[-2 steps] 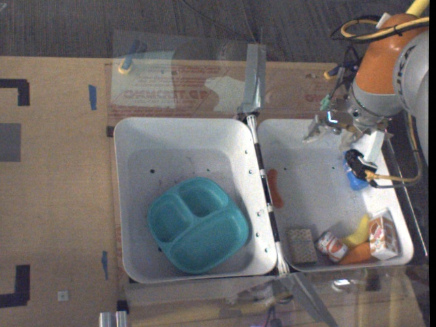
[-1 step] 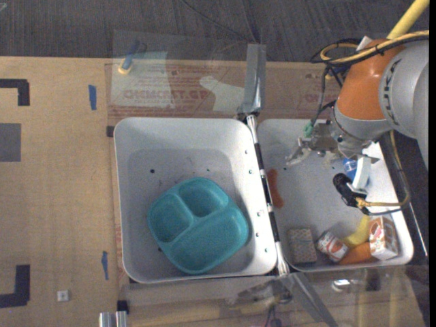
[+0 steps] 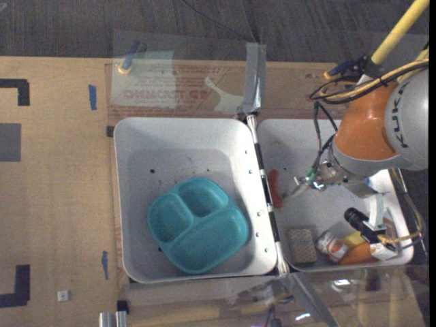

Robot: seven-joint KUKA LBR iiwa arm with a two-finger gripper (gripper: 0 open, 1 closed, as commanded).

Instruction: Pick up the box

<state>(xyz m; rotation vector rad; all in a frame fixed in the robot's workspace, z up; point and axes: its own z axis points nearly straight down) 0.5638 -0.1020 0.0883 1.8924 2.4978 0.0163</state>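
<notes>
From here I cannot tell my gripper (image 3: 312,180) state; the small brown speckled box (image 3: 302,244) sits against cluttered items (image 3: 354,242), risking a mis-grab.

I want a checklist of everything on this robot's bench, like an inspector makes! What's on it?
Surface: brown bench bearing two white bins, left bin and right bin.
Job's things: small brownish box lying flat near the right bin's front edge, apart from the gripper.
Clutter: teal divided plate in the left bin; orange-red stick by the divider; pile of small items in the right bin's front corner.
Grippers: gripper over the right bin, holding nothing visible.
Cables: black cable on the floor; wires on the arm.
Surroundings: dark carpet; blue tape.
</notes>
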